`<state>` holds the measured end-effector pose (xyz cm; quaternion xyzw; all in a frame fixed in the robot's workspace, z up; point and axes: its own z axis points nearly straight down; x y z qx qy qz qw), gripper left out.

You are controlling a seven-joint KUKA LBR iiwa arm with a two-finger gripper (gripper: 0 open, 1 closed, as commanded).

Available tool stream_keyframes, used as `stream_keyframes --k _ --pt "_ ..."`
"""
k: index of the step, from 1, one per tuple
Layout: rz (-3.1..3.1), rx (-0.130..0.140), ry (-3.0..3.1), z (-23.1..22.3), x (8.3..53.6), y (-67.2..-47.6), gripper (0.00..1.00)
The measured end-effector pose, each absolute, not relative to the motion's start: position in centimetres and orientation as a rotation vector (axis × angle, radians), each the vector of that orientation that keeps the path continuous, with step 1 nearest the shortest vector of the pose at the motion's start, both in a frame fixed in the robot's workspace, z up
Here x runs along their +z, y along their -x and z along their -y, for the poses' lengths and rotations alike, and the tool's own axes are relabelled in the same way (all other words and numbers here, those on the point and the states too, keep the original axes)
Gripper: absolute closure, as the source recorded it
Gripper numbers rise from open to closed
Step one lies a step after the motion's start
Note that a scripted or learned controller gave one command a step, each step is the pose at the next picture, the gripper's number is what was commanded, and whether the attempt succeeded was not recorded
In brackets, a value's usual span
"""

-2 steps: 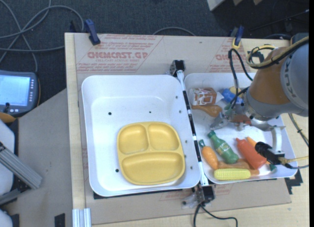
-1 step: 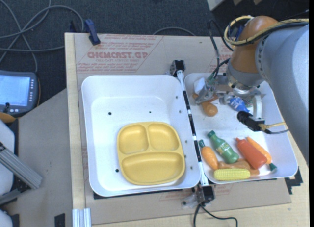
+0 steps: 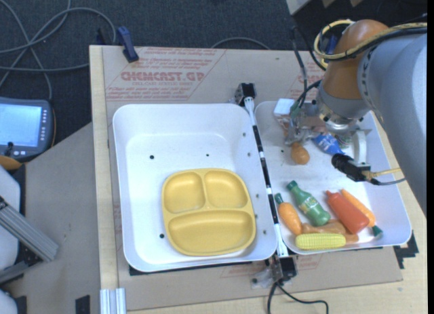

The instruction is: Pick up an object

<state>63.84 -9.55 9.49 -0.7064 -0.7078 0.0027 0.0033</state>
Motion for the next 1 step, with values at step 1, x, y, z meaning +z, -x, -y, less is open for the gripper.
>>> stream_keyframes --k 1 --pt "2.225 -0.005 2.213 3.05 19.00 -55.44 1.00"
